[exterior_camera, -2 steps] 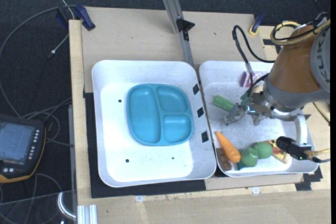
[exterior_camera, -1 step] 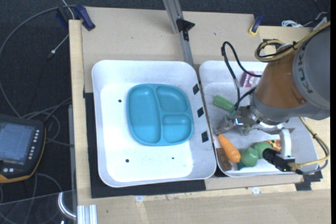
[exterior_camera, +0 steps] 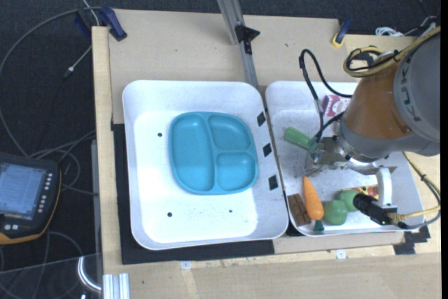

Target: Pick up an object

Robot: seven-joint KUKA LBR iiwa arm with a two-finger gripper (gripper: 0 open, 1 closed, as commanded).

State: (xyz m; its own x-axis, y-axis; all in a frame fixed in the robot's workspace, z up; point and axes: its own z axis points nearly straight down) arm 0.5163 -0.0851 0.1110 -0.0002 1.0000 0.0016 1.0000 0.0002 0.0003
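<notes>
Orange carrot [exterior_camera: 313, 201] lies by the near wall of the right bin [exterior_camera: 285, 107] on the surface [exterior_camera: 175, 31]. A brown block [exterior_camera: 297, 207] touches the carrot's left side, and a green lump [exterior_camera: 337, 212] sits just right of the carrot. Just beyond the carrot hangs the tool [exterior_camera: 320, 159]; whether it is wide or narrow cannot be told. Farther beyond the carrot lie a green piece [exterior_camera: 299, 138] and then a red-and-white packet [exterior_camera: 333, 106]. Left of the carrot, the left bin [exterior_camera: 150, 185] holds 1 blue divided plate [exterior_camera: 212, 152].
</notes>
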